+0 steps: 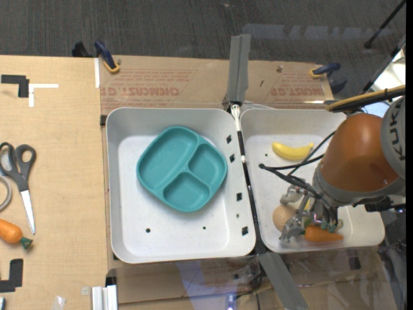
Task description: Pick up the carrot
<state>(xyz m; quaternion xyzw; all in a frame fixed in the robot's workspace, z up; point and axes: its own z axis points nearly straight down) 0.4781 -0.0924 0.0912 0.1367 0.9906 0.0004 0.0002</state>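
Camera view: looks down at a slant on a counter [58, 173] with two white bins side by side.
Far left: scissors [19, 173] lie on the bare wood, and below them a small orange carrot-shaped toy [10, 232] with a green end sits by the edge of the picture.
Left bin [122, 237]: holds a teal divided plate [182, 168], lying flat near the middle.
Right bin [264, 134]: a yellow banana [292, 150] rests near the back; a pale egg-like ball [282, 217] sits toward the front, just left of the jaws.
Carrot [322, 236]: lies near the front wall of the right bin, on its side, directly under the arm's wrist.
Arm [358, 157]: reaches in from the right, its orange band covering much of the right bin.
Jaws [308, 223]: lowered right onto the carrot's left end; cables and metal parts crowd the spot, so I cannot tell how far apart they stand or whether the carrot is actually between them.
Step in hand: judged as the grasp itself, with the jaws down at the carrot and no lift yet evident.
Next move calls for: a firm close across the carrot's body, then a straight rise clear of the bin wall, keeping off the pale ball beside it.
Risk: the tapered carrot may slip out, or the jaws may nudge the ball instead.
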